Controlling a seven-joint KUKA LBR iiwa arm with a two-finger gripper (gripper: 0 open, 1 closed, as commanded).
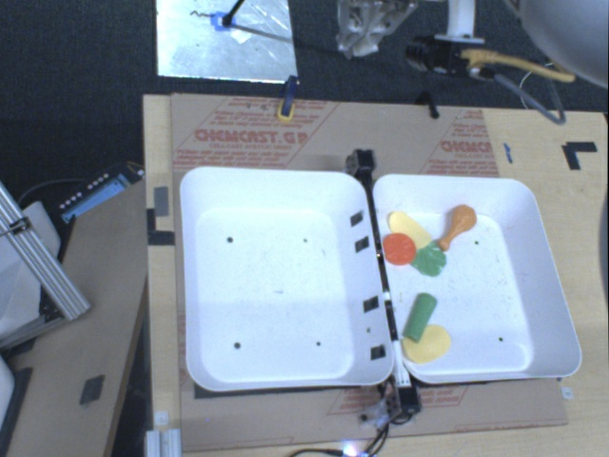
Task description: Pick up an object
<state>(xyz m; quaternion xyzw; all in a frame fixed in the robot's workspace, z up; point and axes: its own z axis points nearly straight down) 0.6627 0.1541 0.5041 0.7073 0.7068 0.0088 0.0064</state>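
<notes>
The right bin (542, 255) holds several small toy foods near its left wall. An orange drumstick (458, 225) lies at the back beside a pale yellow piece (409, 225). A red-orange disc (399, 248) touches a green round piece (429, 259). Nearer the front, a green cylinder (419, 316) leans on a yellow disc (426, 345). My gripper (364, 25) hangs high at the top of the view, beyond the back edge of the bench and well away from both bins, with nothing seen in it.
The left bin (205, 255) sits beside the right one, joined by black clips (366, 246). A foil sheet (224, 25) lies at the back left, with a yellow clip (285, 110) on the cardboard base. An aluminium frame (38, 265) stands at the left.
</notes>
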